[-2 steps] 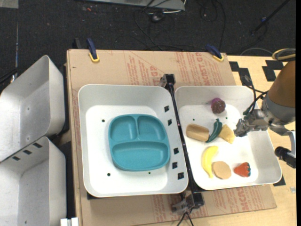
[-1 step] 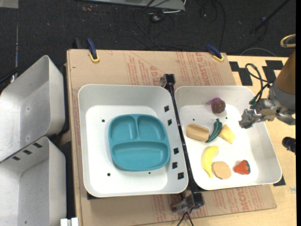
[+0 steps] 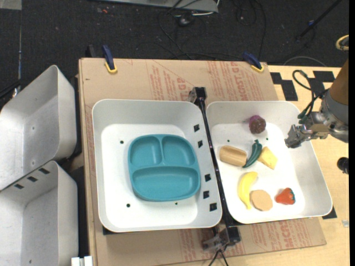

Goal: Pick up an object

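Fingers [image 3: 294, 138] above right bin [image 3: 316, 165], six toy foods.

The left bin [image 3: 105, 148] contains a teal divided plate [image 3: 164, 167]. The right bin [image 3: 310, 173] contains toy food: purple ball [image 3: 257, 124], bread roll [image 3: 233, 155], banana [image 3: 246, 188], strawberry [image 3: 285, 196]. The gripper [image 3: 294, 137] hangs above the right bin's right rim, nothing between its fingers.

1. Looks like a robotics lab: two white bins [image 3: 111, 148] sit clamped onto a cardboard-covered bench [image 3: 166, 76] mid-frame.
2. Loose cables [image 3: 244, 4] trail over dark carpet along the top.
3. Spare white tubs [image 3: 33, 126] are stacked at the left edge.
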Available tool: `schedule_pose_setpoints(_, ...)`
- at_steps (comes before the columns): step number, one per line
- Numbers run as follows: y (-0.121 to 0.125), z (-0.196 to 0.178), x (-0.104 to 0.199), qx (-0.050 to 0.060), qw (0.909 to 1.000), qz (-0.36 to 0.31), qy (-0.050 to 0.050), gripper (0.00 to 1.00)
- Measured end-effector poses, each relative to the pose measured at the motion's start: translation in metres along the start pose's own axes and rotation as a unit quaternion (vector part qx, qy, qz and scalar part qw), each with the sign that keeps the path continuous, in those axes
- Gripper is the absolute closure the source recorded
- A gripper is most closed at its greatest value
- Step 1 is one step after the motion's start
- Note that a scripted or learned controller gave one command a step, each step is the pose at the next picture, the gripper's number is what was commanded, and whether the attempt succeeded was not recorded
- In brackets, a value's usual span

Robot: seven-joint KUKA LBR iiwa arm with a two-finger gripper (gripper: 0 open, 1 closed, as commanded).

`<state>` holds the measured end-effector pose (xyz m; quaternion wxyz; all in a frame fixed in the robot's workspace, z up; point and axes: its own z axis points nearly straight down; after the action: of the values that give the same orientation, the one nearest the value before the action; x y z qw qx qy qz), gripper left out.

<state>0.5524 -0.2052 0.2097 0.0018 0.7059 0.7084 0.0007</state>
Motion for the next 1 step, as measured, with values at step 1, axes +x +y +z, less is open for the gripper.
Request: schedule_pose_setpoints(1,-0.0018,0.0065,0.0584,0.002,1.0000,-0.002,0.002,1.00)
